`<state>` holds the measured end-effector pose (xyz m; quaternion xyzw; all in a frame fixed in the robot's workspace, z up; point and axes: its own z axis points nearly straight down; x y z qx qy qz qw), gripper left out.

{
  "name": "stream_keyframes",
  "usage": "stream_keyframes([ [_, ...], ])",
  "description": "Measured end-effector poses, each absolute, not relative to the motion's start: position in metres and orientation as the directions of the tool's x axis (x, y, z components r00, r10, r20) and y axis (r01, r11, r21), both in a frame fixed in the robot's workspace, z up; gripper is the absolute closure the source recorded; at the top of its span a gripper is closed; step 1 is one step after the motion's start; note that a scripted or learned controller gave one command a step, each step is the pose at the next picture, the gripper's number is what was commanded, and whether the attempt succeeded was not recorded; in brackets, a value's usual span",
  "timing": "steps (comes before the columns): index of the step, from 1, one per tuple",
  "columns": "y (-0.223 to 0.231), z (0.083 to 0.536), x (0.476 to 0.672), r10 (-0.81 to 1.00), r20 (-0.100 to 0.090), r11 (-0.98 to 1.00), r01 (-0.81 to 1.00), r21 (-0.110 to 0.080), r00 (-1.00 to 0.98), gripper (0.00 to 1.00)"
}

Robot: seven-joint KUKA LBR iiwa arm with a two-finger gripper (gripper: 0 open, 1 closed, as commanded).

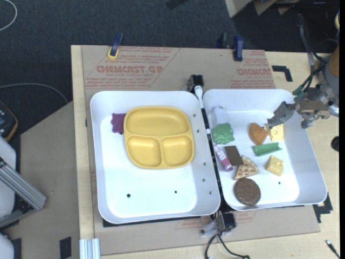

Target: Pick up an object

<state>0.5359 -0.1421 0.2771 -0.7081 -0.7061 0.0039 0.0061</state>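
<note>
The gripper hangs over the upper right part of the right bin, its grey fingers spread apart with nothing between them; one finger points down-left toward the food, the other sits nearer the bin's right wall. Just below that left finger lie an orange piece and a pale yellow slice, touching or nearly touching each other. Under them is a green strip, and beside it to the lower right a yellow cheese wedge. Further left in the same bin sit a brown block, a pizza slice just below it, and a round brown cookie near the bin's front edge. A crumpled green leaf lies by the bin's left wall, with a white bottle-like thing above it and a slim pink stick below it. The pieces crowd the middle of the bin, so each has neighbours close by. The left bin holds a yellow divided tray, with a purple thing touching the tray's left edge. Both bins rest on a brown board held by a yellow clamp and a blue clamp at the far edge.
</note>
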Motion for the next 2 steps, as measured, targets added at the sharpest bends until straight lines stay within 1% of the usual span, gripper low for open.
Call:
stream_keyframes([
  [1,-0.142,0.284,0.538,1.000,0.001,0.000,1.000,-0.001,0.000,0.00],
  [2,-0.143,0.241,0.535,1.000,0.002,-0.001,1.000,-0.005,0.001,0.00],
])
